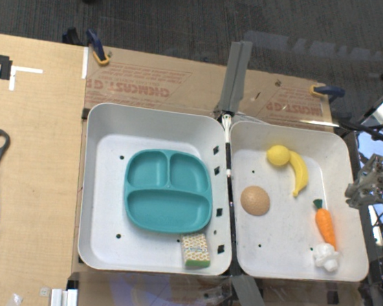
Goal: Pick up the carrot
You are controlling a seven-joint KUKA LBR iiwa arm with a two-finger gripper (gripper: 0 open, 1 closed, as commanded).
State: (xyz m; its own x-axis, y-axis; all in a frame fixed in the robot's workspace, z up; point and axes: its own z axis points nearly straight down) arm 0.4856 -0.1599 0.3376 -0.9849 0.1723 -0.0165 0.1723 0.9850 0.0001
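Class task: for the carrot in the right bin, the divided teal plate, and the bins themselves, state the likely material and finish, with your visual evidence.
Carrot: probably moulded plastic, a toy; uniform orange, smooth, with a green stub.
Teal plate: likely plastic or silicone; even colour, rounded moulded dividers, soft sheen.
Right bin and left bin: seemingly thin formed white plastic; rounded corners, faint gloss.

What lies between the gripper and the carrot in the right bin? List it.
Nothing visible. The gripper sits at the right bin's right rim, and the carrot lies just inside that rim, below-left of it in the view. The banana, egg and small white object lie off that line.
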